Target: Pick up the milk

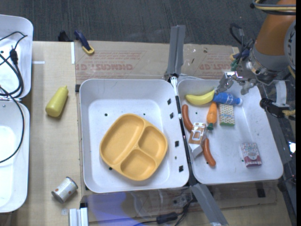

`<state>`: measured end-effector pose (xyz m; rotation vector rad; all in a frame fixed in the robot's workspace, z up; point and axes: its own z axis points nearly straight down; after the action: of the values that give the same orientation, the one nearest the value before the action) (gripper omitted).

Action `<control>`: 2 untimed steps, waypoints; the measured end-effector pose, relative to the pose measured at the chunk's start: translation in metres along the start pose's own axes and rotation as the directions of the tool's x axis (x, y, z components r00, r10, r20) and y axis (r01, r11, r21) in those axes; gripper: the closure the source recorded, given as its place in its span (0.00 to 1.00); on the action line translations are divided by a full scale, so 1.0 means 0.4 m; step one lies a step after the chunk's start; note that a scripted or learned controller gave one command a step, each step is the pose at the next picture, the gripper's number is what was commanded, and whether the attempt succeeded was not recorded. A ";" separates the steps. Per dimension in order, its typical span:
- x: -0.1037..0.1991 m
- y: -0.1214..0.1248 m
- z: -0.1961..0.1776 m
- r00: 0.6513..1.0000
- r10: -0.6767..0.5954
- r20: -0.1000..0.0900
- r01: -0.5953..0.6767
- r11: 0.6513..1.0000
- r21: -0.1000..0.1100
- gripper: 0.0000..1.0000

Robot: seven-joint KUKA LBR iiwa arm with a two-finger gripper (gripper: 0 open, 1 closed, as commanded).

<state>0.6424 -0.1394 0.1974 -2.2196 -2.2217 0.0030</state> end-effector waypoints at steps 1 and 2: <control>0.020 -0.180 0.251 0.992 -0.126 0.003 0.126 0.992 -0.011 0.00; 0.121 -0.108 0.014 0.997 -0.082 0.001 0.082 0.997 -0.002 0.00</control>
<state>0.5991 -0.0909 0.1918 -2.1283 -2.3119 0.0014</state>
